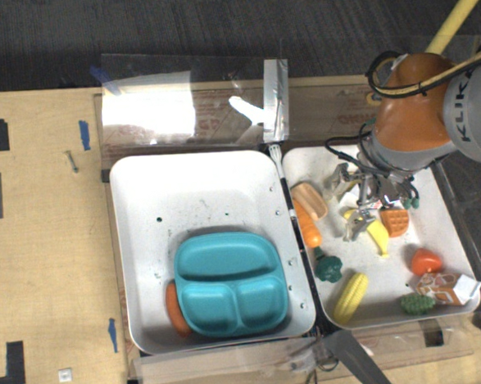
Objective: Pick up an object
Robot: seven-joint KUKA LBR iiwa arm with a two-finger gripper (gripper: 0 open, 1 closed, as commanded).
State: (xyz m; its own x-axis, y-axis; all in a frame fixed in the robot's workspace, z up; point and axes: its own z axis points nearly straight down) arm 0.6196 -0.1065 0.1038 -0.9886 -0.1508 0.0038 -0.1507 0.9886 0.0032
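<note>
Two white bins sit on the counter as I lower the jaws [371,205], grip state unclear, squarely over the small yellow plastic banana [378,236].

Gripper [371,205] low in right bin [449,238], above small yellow piece [378,237]; teal tray [230,283] in left bin [137,235].

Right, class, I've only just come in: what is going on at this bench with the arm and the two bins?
A grey robot arm with an orange band reaches in from the right, its gripper lowered into the right bin among toy food, just above a small banana and a waffle-like piece. Nothing is visibly held yet. Nearby lie a carrot, broccoli, corn cob and tomato. The left bin holds a teal divided tray.
</note>
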